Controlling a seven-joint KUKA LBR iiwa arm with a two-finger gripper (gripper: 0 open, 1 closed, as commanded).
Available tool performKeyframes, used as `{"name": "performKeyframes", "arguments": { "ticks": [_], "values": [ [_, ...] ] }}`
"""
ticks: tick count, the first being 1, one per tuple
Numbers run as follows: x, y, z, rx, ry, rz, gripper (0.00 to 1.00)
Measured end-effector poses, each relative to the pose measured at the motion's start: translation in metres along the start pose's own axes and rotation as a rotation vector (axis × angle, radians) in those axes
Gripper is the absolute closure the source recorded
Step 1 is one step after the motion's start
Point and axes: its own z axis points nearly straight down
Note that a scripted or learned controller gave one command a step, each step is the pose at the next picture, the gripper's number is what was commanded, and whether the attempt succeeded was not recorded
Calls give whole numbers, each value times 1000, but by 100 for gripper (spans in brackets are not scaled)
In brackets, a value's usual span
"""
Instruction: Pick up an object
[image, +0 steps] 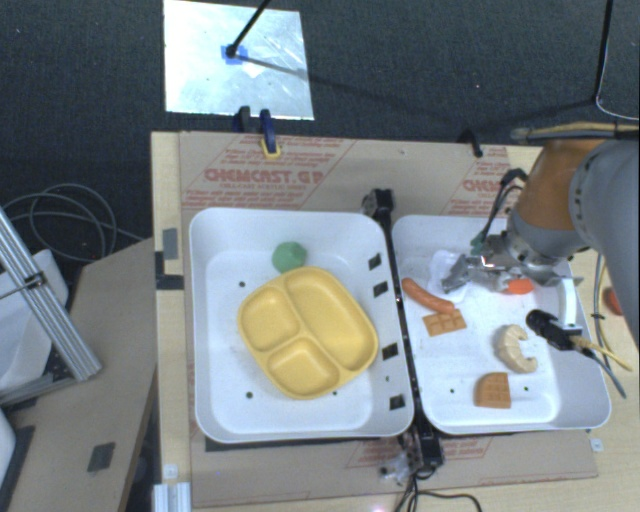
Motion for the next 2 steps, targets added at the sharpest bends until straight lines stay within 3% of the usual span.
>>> {"name": "performKeyframes", "arguments": {
  "ticks": [1, 2],
  "values": [
    [56, 48, -87, -24, -4, -5, 0],
    [-7, -36, 4, -3, -4, 12, 0]
  ]
}}
